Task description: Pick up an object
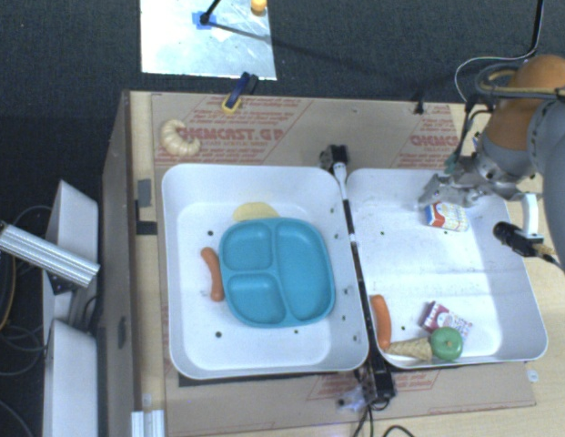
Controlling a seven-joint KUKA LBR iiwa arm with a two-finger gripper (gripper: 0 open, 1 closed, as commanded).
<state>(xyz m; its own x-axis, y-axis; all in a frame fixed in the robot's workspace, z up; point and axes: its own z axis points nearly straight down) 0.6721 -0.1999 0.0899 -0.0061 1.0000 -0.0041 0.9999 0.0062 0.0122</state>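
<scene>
My gripper (450,188) hangs low over the back of the right bin (500,280), reaching in from the right. Right under and in front of it lies a small white carton with red and blue print (446,215), touching or nearly touching the gripper's tip. At the bin's front sit an orange sausage (380,320), a wafer cone (409,348), a green apple (446,343) and a purple-and-red packet (442,318).
The left bin (186,244) holds a blue divided plate (276,271), another orange sausage (212,273) to its left and a yellow item (255,211) behind it. A black part on a white bracket (519,237) juts over the right bin's right edge.
</scene>
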